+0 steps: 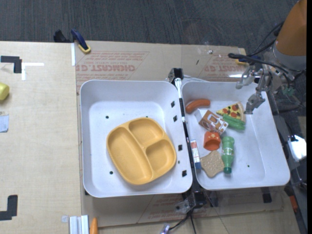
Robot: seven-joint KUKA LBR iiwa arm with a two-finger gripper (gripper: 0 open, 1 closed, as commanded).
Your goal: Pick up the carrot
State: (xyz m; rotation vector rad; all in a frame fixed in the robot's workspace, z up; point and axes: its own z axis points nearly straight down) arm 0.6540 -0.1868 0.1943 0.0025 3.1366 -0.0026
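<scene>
Grey arm hovers over right bin, end effector spread, gripping nothing.

Overhead slanted view of both bins

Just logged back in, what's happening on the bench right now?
The arm's gripper hovers over the upper right corner of the right bin, with nothing between its fingers. The toy food lies in that bin's left half: a sausage, a pizza slice, a green bottle, an orange cup, a slice of bread. I can't pick out a carrot for certain. The left bin holds a yellow divided plate.
</scene>
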